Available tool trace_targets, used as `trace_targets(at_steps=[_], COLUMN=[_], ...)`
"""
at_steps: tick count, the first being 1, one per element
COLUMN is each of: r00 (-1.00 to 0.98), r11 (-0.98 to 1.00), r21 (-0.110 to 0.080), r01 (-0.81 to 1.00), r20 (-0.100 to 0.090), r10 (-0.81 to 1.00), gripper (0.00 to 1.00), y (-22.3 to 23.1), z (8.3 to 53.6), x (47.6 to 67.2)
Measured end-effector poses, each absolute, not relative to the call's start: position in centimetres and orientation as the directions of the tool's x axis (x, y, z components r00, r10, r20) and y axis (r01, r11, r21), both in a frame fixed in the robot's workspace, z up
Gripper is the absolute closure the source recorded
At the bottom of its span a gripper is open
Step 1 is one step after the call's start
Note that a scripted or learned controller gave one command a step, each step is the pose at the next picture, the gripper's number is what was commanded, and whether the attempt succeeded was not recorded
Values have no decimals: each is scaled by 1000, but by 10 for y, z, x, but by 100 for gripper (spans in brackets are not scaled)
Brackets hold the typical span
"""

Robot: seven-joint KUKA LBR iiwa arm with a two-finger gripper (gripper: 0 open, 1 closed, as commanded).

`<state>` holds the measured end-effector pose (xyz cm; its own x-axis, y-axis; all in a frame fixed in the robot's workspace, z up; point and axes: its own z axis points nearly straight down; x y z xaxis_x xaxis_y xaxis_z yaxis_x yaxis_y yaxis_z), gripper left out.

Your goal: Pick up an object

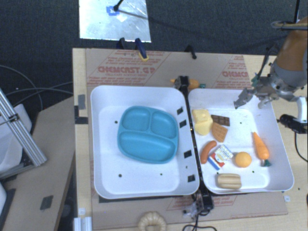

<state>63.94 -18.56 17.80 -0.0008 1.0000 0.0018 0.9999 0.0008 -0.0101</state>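
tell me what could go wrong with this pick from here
The claw hangs at the right bin's far corner, close to the rim, so a descent there could strike the wall. The cheese, chocolate and waffle lie packed together, so a grab may nudge neighbours. The carrot lies near the wall, leaving little finger room.

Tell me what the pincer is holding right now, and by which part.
Nothing. The pincer hangs open above the right bin's far corner, nothing between its fingers.
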Motion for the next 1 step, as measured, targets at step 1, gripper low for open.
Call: trace_targets(at_steps=[1], r00=[-3], r11=[3], r21=[2], r01=[1000], r20=[0], r10=[1000], gripper=[0], y=[-185], z=[185], x=[642])
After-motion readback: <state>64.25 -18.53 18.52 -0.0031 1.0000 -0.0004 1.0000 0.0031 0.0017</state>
